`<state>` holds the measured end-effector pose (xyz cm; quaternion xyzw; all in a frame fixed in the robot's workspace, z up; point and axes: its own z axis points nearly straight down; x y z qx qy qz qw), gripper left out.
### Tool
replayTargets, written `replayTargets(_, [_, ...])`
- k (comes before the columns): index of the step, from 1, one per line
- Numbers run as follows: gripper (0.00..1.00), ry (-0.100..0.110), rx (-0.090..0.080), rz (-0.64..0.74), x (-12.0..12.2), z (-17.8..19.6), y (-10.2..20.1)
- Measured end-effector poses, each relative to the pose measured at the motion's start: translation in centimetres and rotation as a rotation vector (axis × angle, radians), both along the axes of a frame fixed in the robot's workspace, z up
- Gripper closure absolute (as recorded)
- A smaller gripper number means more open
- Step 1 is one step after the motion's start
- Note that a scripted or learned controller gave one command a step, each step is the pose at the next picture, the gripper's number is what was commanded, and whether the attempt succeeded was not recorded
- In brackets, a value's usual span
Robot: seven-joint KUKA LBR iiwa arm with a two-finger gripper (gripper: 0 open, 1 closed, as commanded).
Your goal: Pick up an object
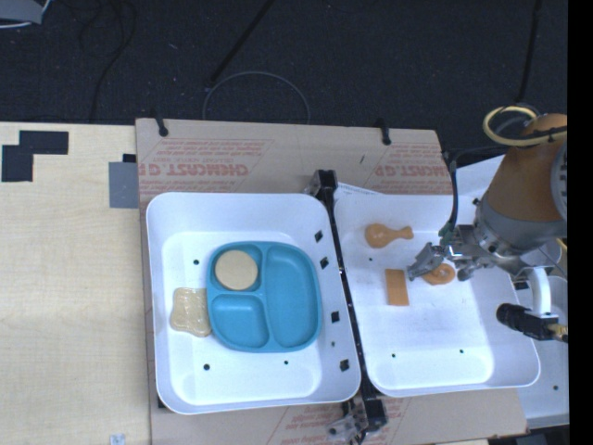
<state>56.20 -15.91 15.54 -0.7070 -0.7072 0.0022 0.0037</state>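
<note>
In the right half of the frame, over the right shallow white plastic bin (422,374), my hand (434,265) sits low at the bin's middle-right, reaching in from the right edge. My grey arm with its orange band (528,179) fills the upper right of the picture above it. The dark fingers point left and down toward the bin floor. A small round orange piece (442,275) lies right at the fingertips, touching or just under them; I cannot tell whether it is between the fingers, and I cannot tell if the hand is open or closed from this angle.

Other items in the right bin: a flat orange rectangular block (397,287) lies just left of the hand, apart from it. An orange pear-shaped toy with a short stem (384,235) lies above the block, toward the bin's upper middle, stem pointing right.

Left shallow white plastic bin (181,378): a blue plastic three-compartment tray (278,309) sits at its centre. A round tan disc (235,269) rests in the tray's upper-left compartment. A pale yellow lumpy piece (190,311) lies on the bin floor, touching the tray's left edge.

Both bins stand on a brown cardboard sheet (278,160) on the pale wood worktop (65,323).
</note>
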Motion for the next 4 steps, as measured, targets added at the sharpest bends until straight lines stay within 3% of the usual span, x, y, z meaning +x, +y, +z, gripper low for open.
replayTargets(1, [0.00,0.000,0.001,0.000,-0.8,-5.4,0.9])
replayTargets(2, [0.00,-0.004,-0.001,-0.002,-0.9,-6.9,1.1])
replayTargets(3, [1.00,-0.005,-0.001,-0.006,-0.8,-5.7,0.9])
replayTargets(4, [1.00,-0.009,-0.002,-0.005,-1.1,-1.4,1.0])
